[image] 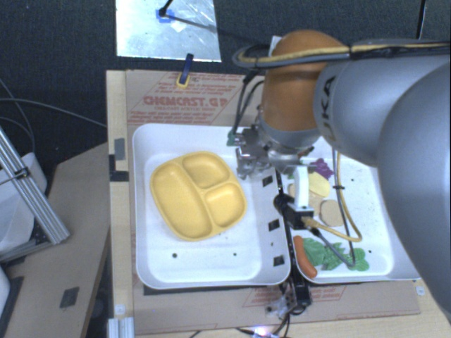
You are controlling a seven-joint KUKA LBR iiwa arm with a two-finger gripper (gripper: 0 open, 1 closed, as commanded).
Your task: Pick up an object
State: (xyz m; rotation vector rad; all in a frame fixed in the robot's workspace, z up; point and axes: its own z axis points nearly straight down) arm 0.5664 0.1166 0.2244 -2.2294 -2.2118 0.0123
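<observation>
Right bin [377, 255], near front corner: a small toy hot dog [304, 257], orange-red sausage on a pale bun, glossy and rounded at both ends. It lies flat, long axis running from the bin's dividing wall toward the front rim, tilted slightly rightward as it comes forward. Just beside it, touching on its right, sits a green leafy piece [337, 257]. Further back in the same bin are a pale yellow piece [318, 184], a purple piece [323, 167] and a tan oval piece [330, 211]. The claw [291, 206] hangs over the wall between the bins, above and behind the hot dog; whether it is released or clenched I cannot tell from here. Over in the left bin [204, 270], a yellow divided plate [197, 194] lies alone. The counter [77, 210] shows brown at the left.
</observation>
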